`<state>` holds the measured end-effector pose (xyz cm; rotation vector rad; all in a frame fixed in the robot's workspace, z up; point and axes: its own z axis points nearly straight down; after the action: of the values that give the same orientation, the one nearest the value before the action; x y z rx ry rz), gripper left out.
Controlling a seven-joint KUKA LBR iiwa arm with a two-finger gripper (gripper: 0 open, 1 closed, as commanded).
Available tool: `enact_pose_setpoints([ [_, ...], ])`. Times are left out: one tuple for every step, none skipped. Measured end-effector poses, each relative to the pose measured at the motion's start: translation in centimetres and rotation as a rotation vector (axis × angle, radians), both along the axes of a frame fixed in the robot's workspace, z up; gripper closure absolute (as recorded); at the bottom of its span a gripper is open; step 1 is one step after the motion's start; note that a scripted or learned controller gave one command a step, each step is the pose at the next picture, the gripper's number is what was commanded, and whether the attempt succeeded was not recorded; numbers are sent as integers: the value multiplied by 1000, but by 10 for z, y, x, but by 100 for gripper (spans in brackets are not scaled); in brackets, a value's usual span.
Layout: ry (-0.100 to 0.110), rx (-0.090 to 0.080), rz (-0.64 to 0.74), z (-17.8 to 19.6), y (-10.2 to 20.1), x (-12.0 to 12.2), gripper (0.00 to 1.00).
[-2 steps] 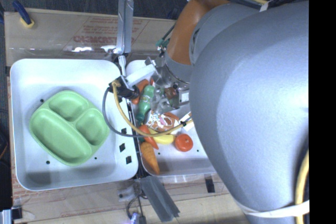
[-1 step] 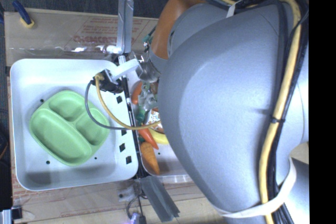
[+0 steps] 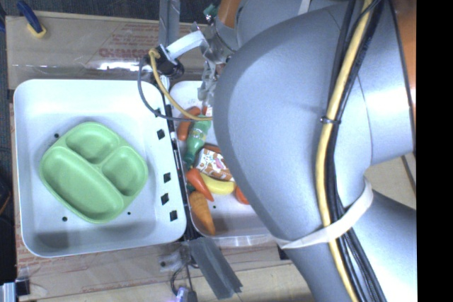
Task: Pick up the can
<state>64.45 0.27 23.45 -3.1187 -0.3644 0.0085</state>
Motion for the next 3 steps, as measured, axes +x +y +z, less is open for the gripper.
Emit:
enact_pose_setpoints([
  [-3,0,-28,38,-4,2,100],
  [4,2,-24,-27,-30,-21,100],
  [5,3,32,-45,-53,-96,100],
])
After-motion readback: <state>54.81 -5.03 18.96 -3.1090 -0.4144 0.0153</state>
